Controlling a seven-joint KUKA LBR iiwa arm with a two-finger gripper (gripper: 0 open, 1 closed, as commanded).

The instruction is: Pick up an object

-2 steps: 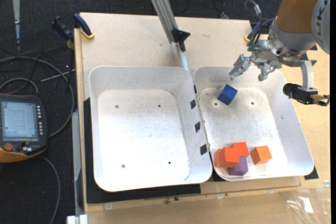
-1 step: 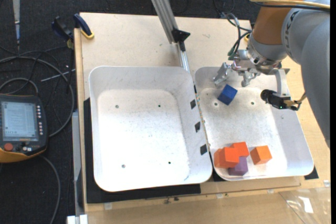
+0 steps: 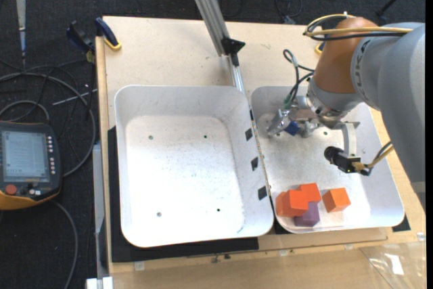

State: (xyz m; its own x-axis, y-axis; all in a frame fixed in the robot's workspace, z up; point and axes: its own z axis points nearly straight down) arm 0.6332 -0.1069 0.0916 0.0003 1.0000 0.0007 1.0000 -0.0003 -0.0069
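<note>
Three blocks are sitting bunched at the near edge of the right bin (image 3: 379, 145): a large orange block (image 3: 298, 201), a purple block (image 3: 309, 214) touching its front, and a small orange block (image 3: 336, 199) just beside them. The gripper (image 3: 283, 122) is hanging well apart from them, over the bin's far left part, near the divider. Whether its claw is apart or together cannot be told. The left bin (image 3: 135, 105) is lying alongside.

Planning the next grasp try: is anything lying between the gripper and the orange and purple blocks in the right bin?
Nothing visible does. The gripper is over the upper part of the right bin; bare bin floor separates it from the orange block, smaller orange block and purple block near the front edge.
</note>
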